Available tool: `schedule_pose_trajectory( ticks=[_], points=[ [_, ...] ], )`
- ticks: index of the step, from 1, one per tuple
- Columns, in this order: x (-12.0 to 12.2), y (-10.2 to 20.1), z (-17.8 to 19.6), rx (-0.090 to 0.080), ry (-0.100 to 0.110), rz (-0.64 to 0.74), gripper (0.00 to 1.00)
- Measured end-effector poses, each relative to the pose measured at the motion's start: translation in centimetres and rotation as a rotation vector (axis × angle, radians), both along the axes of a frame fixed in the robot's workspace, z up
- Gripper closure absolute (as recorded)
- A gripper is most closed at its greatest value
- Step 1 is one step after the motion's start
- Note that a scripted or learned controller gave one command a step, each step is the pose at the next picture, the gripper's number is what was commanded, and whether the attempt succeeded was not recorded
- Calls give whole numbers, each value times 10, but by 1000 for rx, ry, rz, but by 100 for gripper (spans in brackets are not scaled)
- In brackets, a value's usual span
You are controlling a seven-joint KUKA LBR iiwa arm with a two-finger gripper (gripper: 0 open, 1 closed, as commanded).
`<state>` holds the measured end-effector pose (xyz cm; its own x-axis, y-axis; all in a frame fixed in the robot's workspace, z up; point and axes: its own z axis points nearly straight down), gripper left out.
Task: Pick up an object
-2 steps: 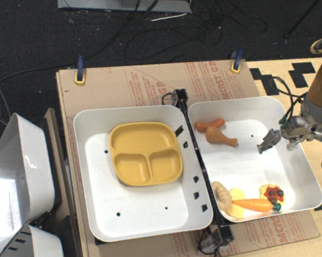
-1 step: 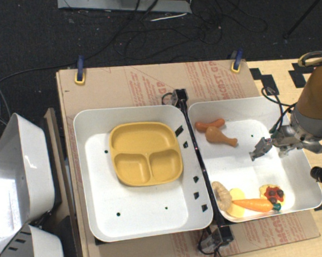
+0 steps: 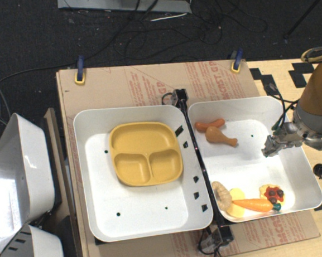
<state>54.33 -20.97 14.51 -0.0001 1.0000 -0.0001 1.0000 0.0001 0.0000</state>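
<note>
- A single robot arm [image 3: 318, 103] enters from the right edge of the camera view.
- Its upper section is wrapped in an orange band, rounded and bulky, with a grey wrist section directly beneath it.
- The arm angles downward and to the left from the wrist.
- The gripper [image 3: 269, 147] is a small grey metal assembly at the arm's lower left tip.
- It is too small and blurred to make out in detail.
</note>
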Motion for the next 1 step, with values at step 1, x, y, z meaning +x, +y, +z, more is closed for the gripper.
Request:
schedule_pose_trajectory(
  ticks=[1],
  points=[
    [-5,-9,52,-3,-5,-2,100]
  ],
)
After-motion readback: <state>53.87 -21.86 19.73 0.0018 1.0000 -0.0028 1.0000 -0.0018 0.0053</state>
